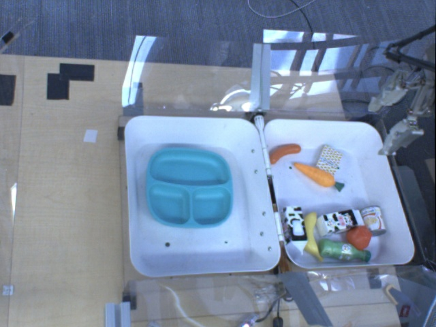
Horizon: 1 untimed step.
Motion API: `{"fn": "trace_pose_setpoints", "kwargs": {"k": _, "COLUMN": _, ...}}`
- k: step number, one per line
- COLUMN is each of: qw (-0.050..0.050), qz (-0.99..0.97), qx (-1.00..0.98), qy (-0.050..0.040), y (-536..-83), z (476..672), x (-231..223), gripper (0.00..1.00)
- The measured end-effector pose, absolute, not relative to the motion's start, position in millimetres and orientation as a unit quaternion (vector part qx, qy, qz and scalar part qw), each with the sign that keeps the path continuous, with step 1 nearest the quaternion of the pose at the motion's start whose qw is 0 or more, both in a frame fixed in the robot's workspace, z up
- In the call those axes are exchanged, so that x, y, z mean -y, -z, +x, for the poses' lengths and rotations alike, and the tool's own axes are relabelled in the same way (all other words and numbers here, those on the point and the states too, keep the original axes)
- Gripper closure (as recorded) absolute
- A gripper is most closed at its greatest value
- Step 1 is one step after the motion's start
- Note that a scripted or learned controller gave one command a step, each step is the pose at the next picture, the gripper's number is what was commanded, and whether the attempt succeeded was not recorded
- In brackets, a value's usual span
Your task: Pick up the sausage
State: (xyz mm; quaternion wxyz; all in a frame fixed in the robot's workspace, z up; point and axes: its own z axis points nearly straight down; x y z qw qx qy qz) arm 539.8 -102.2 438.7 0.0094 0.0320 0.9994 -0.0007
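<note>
While the sausage [285,152] lies just left of the carrot [316,174] — close to the bin's dividing wall — my pincer [402,133] waits far right; its state I cannot tell. Descending, I might strike that wall.

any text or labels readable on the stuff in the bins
No text can be read.
White carton with black cow patches: print too small.
White carton with dark print: blurred.
Small tin can: label blurred.
Small patterned box: dots, no legible words.
</note>
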Motion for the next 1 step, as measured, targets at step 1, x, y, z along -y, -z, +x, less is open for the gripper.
{"fn": "trace_pose_setpoints", "kwargs": {"k": 1, "qw": 0.009, "qz": -0.084, "qx": -0.996, "qy": 0.0011, "y": -438.6, "z": 551.1, "x": 80.2, "gripper": 0.00}}
